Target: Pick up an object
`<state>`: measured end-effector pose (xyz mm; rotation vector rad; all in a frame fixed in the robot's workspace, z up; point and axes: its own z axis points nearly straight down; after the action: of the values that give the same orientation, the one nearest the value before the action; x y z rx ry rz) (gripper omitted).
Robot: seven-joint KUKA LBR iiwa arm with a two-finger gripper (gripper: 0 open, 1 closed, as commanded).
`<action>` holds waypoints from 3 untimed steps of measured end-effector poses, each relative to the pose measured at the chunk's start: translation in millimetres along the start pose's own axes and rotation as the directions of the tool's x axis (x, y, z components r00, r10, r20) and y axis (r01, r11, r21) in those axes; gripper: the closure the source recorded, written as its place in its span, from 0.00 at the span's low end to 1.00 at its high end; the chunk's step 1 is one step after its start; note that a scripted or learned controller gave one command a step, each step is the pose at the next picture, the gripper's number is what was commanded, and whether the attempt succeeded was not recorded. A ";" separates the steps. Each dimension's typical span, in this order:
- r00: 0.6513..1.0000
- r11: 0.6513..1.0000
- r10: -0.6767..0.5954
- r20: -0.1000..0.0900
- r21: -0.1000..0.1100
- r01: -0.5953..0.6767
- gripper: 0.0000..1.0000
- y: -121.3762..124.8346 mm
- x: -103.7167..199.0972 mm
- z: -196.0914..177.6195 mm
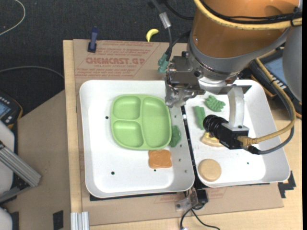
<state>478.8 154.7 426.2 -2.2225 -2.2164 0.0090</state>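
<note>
Nothing looks picked up yet: the end effector [173, 98] hangs over the seam between the two bins, its grip state too hidden to tell. Nearest candidate seems the green plate [141, 121], a pale three-compartment tray lying flat in the left bin [96, 143].
</note>
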 end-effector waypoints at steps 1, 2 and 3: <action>1.000 1.000 -0.003 -0.003 -0.008 0.003 1.00 0.7 1.1 -13.1; 1.000 1.000 0.004 0.001 0.003 -0.004 1.00 0.3 -60.5 69.0; 1.000 1.000 0.005 -0.003 -0.022 -0.005 1.00 1.4 -122.3 -49.1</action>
<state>480.1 32.5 475.6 -2.2375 -2.2209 -0.0184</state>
